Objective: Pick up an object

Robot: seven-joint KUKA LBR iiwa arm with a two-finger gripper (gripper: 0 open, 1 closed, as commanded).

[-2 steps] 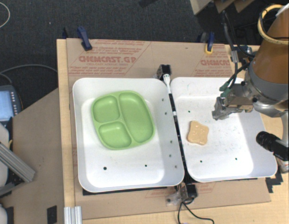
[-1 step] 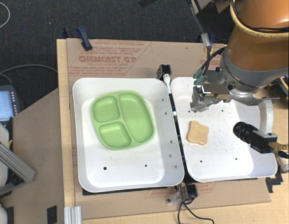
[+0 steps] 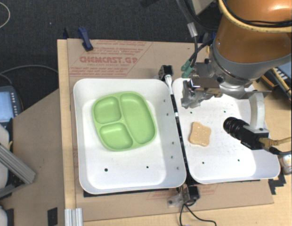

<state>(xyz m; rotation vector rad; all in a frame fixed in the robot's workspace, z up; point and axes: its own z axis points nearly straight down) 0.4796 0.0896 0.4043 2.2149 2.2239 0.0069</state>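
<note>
- The pickable thing here is a tan toast-shaped piece (image 3: 200,134) lying flat on the floor of the right bin (image 3: 231,173), in that bin's left half, not far from the wall it shares with the other bin.
- Shape-wise it's a roughly square slab with rounded, bumpy corners, so there's barely a long axis to speak of. If anything it runs slightly longer top-to-bottom in the picture, and the whole thing sits a little rotated rather than square to the bin walls.
- Nothing is touching it — bare white floor all around.
- The jaws (image 3: 189,99) hang above the far-left part of the same bin, up-picture from the toast piece and clearly apart from it. It's a cluster of grey metal under the wrist, and I honestly can't tell how far apart it stands or whether anything's in it.
- Just right of the toast there's a black cylindrical part (image 3: 240,130) on a bracket, over the bin floor.
- The big orange band of the arm (image 3: 256,18) fills the top right.
- The left bin (image 3: 89,164) holds a green divided tray (image 3: 124,120) — three compartments, tilted a bit, sitting near the middle.
- Both bins rest on a cardboard sheet (image 3: 108,55) covering the desk, with a blue clip (image 3: 85,38) at its far edge.
</note>
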